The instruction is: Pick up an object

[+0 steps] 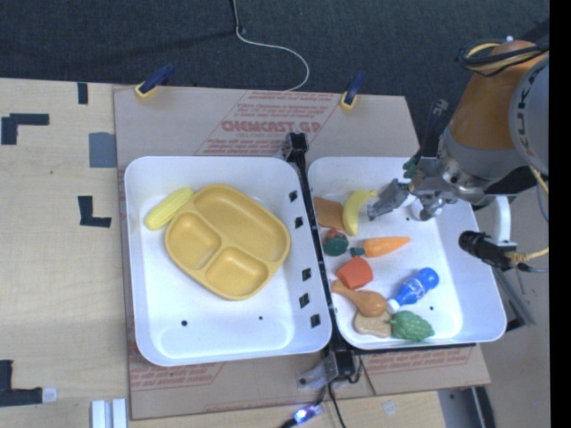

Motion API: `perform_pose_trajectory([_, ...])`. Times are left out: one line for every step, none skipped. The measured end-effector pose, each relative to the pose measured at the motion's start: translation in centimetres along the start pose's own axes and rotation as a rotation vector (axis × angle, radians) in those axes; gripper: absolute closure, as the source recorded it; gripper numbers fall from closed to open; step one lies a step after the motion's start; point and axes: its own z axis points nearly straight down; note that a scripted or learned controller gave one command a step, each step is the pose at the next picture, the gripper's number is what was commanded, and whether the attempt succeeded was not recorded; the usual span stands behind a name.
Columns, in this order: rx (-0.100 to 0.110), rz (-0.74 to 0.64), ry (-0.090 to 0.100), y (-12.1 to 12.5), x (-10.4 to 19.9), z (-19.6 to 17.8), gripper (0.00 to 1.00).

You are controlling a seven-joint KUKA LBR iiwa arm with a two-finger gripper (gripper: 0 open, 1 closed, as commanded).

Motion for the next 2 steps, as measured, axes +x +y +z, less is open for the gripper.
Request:
perform_pose_trajectory([-0.014, -0.003, -0.002, 0.3, 0.0, -0.8, 0.00])
perform_pose_trajectory([-0.010, -0.002, -0.003, -0.5, -0.7, 4.7, 0.00])
